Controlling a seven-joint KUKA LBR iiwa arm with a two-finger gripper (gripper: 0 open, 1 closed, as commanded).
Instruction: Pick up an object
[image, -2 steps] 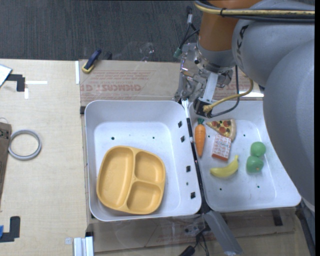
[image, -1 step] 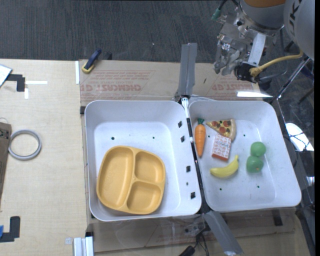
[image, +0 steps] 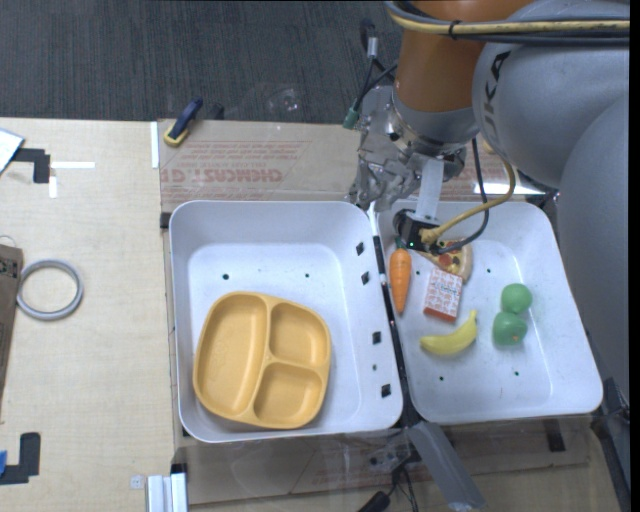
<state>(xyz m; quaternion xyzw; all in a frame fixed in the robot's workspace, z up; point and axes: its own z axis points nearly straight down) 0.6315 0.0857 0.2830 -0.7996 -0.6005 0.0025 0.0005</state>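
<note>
gripper (image: 378, 190) over right bin's (image: 540, 380) back-left corner, just behind carrot (image: 400, 280) | grip: cannot tell, nothing seen held | likely aim: carrot, nearest

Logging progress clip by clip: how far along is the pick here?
Done: nothing looks lifted; the carrot, packet, banana and green fruits lie on the floor of the right bin. In hand: the gripper is low at that bin's back left corner, just beyond the carrot's top. Left: closing on an object and lifting it.
</note>
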